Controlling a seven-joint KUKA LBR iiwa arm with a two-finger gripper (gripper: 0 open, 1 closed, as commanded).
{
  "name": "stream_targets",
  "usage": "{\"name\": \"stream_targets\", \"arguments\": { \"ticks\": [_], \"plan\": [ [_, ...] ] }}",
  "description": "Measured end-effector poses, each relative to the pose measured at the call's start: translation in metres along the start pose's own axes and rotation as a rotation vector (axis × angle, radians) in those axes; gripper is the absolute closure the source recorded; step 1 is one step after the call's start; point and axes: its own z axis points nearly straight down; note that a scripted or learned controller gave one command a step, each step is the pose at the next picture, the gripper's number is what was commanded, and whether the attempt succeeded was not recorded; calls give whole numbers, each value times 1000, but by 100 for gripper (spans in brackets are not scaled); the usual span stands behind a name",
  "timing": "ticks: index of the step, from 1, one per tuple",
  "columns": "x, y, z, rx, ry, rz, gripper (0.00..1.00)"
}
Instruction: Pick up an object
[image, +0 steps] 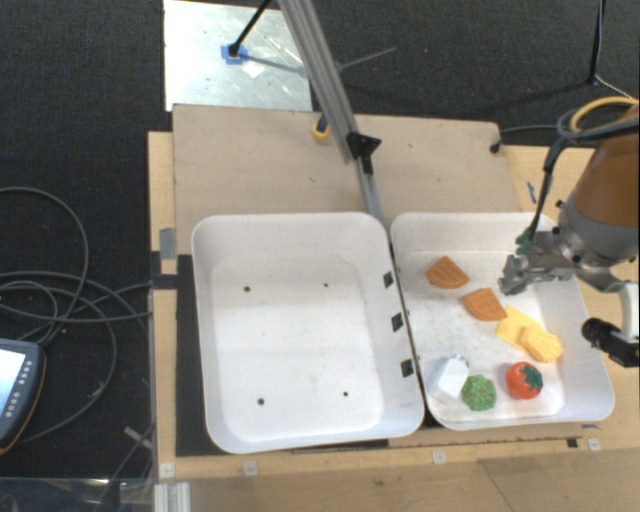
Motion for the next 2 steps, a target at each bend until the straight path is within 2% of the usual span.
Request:
{"name": "stream_targets", "arguments": {
  "ticks": [1, 2],
  "plan": [
    [-2, 2, -65, -2, 0, -1, 100],
    [42, 6, -51, 6, 3, -6, 100]
  ]
}}
